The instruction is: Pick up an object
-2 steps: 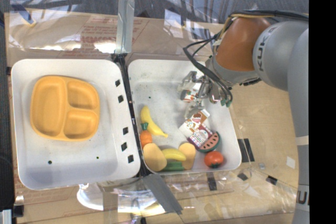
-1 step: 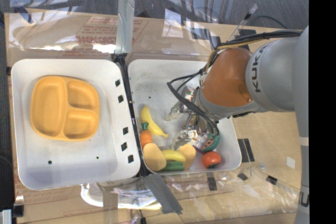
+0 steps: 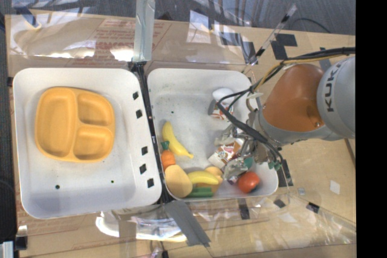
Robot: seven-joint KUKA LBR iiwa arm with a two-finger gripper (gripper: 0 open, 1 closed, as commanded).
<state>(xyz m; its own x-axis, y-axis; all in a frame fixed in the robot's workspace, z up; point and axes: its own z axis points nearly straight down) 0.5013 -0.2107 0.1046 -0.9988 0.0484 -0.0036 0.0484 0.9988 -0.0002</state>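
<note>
The right bin [image 3: 181, 84] holds several toy foods. A yellow banana [image 3: 175, 141] lies at its left. Below it sit a small orange fruit [image 3: 167, 159] and a tan rounded piece [image 3: 178, 180]. A second yellow piece [image 3: 204, 177] rests on a green one [image 3: 202, 192]. A red tomato [image 3: 248, 181] sits in the near right corner. A white cup [image 3: 222, 96] lies at the far right. My gripper [image 3: 237, 151] is low in the bin's right side, among cables, beside a crumpled white and red packet [image 3: 221, 154] and just above the tomato.
The left bin [image 3: 24, 184] carries a yellow divided plate [image 3: 74, 124]. The arm's orange band [image 3: 293, 107] overhangs the right bin's right wall. Tape strips and clear plastic sheeting line the cardboard around both bins.
</note>
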